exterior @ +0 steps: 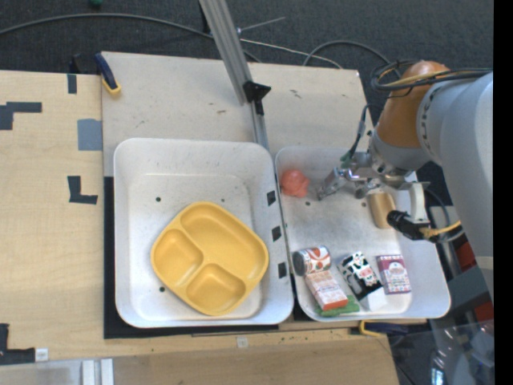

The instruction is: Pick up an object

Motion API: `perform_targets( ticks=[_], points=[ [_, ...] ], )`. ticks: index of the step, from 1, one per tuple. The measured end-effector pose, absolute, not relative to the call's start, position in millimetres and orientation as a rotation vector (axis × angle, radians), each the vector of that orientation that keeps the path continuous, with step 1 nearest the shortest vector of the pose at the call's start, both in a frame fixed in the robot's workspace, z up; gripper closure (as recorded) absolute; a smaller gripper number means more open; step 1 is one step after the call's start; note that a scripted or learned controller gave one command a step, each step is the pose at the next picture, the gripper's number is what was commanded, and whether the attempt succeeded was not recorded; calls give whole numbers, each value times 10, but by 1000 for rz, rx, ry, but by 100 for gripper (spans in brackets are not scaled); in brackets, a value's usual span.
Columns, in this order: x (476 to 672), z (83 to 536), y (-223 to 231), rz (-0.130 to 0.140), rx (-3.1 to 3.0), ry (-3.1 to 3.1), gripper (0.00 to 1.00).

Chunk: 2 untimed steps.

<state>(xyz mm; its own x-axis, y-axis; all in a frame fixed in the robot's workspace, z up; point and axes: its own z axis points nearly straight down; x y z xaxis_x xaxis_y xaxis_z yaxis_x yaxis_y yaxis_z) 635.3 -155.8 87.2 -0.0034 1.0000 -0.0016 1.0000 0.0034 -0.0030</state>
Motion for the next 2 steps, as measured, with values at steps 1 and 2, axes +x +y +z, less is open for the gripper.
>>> perform_targets(
  ticks=[1, 2],
  points=[
    [6357, 983, -1550, 4, -2215, -2226, 100],
    [6389, 1605, -1602, -4, -2223, -2227, 100]
  ],
)
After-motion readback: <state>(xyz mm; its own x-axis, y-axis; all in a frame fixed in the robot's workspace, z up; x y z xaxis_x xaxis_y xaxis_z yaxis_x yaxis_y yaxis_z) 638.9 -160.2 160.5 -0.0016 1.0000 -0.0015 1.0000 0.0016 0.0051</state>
